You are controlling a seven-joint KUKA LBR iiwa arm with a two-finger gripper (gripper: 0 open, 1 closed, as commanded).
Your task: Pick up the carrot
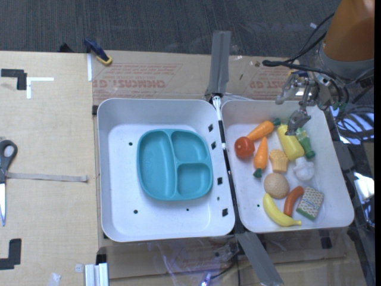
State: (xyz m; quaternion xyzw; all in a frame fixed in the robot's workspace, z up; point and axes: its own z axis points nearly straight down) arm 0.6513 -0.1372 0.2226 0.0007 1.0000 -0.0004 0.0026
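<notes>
From above, two shallow white bins sit side by side on a bench of pale wood and cardboard. The left bin (pixel 113 159) holds a smooth teal plate (pixel 175 164) with three rounded compartments. The right bin (pixel 333 177) holds glossy plastic toy food in a loose cluster.

The carrot (pixel 261 153), a tapered orange cone with a green stub at its lower end, lies nearly upright in the picture, just right of a round red tomato (pixel 243 147). A second orange piece (pixel 260 130) slants above it. Nearby lie a yellow corn cob (pixel 290 143), a ridged tan piece (pixel 278 159), a round beige ball (pixel 276 185), a curved yellow banana (pixel 278 212) and a speckled sponge-like block (pixel 311 203).

The gripper (pixel 299 117), metallic and cable-hung, hangs over the bin's upper right part, above the corn cob, to the upper right of the carrot and apart from it. Whether it is parted or closed cannot be told.
</notes>
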